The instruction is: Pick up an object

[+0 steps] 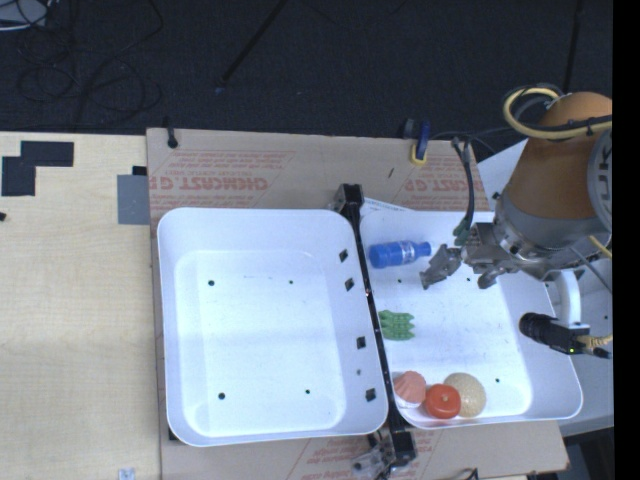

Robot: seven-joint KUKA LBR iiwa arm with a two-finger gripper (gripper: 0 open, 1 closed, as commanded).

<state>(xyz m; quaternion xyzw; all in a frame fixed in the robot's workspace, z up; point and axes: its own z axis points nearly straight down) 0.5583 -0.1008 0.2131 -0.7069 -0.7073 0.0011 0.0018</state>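
Red tomato (442, 401) lies well below claw (440, 266), apart.

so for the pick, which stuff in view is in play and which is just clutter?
In play:
gripper, over the right bin
blue bottle
green toy
red ball
pink piece
tan ball

Lying about:
left bin
cardboard sheet
blue-and-yellow clamp

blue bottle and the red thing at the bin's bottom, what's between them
In the camera view, the green toy lies between the blue bottle and the red thing, on the right bin floor near the divider.
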